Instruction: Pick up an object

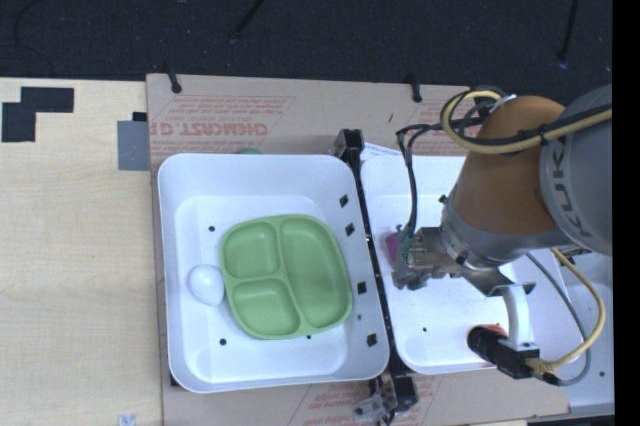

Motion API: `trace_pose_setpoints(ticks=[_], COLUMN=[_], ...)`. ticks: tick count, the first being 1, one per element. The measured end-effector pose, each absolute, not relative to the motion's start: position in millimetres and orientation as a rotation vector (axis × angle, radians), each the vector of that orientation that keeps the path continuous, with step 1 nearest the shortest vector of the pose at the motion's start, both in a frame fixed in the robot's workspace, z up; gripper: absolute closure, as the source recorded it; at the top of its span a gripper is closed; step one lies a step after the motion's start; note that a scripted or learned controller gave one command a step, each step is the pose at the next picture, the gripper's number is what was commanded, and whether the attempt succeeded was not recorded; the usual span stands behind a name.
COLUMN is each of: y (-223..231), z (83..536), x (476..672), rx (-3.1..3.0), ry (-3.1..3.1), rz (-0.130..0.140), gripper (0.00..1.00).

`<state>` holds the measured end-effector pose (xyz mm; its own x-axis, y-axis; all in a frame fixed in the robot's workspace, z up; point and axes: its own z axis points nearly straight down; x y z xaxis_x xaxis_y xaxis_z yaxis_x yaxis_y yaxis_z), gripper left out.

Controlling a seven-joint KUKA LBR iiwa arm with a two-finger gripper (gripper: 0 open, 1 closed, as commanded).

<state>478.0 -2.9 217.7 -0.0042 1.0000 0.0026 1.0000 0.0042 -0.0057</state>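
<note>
In the left bin (180, 214), a green divided plate (286, 275) beside a white egg (207, 285).

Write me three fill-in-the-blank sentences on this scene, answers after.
1. The green tray has ____ compartments.
2. The white egg lies in the ____ bin.
3. The egg touches the tray's ____ edge.
Answers: three; left; left
</note>
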Motion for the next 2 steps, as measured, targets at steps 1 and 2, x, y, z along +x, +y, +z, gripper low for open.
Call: trace_pose_setpoints(ticks=[1,2], y=[50,109], z=[210,222], x=[487.8,490.4], rx=[-2.213,-2.213], ry=[-2.224,-2.225], rz=[0.003,0.002], gripper=[1.0,1.0])
